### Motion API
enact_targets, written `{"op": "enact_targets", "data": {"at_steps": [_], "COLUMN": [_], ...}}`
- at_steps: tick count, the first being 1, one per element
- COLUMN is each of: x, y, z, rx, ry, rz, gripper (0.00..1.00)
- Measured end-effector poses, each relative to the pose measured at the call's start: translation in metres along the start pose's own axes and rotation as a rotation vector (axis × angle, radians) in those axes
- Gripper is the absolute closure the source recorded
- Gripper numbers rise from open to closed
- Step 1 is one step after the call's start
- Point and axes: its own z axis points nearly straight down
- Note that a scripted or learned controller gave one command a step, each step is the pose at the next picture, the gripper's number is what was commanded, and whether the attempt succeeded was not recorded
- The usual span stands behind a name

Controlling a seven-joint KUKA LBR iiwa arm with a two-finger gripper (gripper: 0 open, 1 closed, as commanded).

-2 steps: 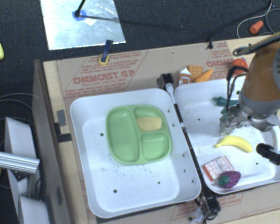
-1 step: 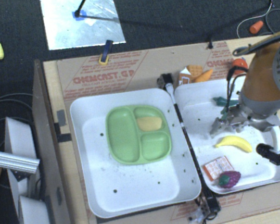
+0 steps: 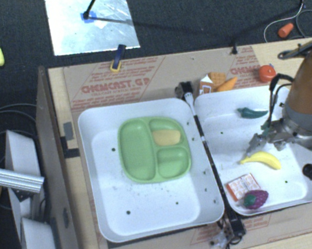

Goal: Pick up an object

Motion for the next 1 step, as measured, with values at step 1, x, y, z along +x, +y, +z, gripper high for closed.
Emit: {"op": "enact_targets", "data": {"at_steps": [1], "x": [-0.0230], "y": [0.0299], "z": [-0.0207], "rx": [-0.004], "ry": [-0.002], "rz": [-0.003], "gripper": [0.00]}}
